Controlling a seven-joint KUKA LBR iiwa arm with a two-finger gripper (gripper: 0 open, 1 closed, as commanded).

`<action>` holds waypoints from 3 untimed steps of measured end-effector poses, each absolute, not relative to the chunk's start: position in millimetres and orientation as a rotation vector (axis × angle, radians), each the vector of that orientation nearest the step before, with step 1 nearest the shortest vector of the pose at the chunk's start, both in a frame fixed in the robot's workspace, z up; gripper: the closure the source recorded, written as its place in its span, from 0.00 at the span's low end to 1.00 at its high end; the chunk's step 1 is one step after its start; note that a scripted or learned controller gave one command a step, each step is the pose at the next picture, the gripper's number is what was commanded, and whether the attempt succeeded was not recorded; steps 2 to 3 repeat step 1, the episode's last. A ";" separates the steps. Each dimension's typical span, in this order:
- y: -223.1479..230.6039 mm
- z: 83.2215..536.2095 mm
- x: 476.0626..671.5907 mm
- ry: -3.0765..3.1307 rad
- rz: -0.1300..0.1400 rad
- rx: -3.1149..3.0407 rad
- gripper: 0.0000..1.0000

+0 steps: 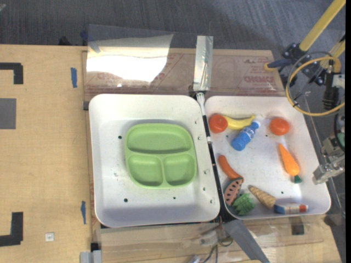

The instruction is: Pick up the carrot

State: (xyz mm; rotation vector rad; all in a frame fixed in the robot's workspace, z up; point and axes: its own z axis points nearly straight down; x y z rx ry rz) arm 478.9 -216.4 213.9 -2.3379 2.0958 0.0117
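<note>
Gripper (328, 171) sits at the right bin's (258, 104) right edge, metal bits just visible; can't tell how it's set. Carrot (288, 160), a smooth orange cone with a green tip, lies just left of it in that bin, touching nothing. Left bin (104, 163) holds a glossy green divided plate (160, 154). Both bins are speckled white plastic on a wooden bench (38, 147), grey carpet beyond.

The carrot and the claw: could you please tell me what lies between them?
In the camera view, only bare white bin floor separates the carrot from the claw.
</note>
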 end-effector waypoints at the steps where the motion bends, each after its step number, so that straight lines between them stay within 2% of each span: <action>1: -219.8 356.0 488.7 1.918 -0.014 -2.483 1.00; 3: -219.8 356.0 488.7 1.918 -0.014 -2.483 1.00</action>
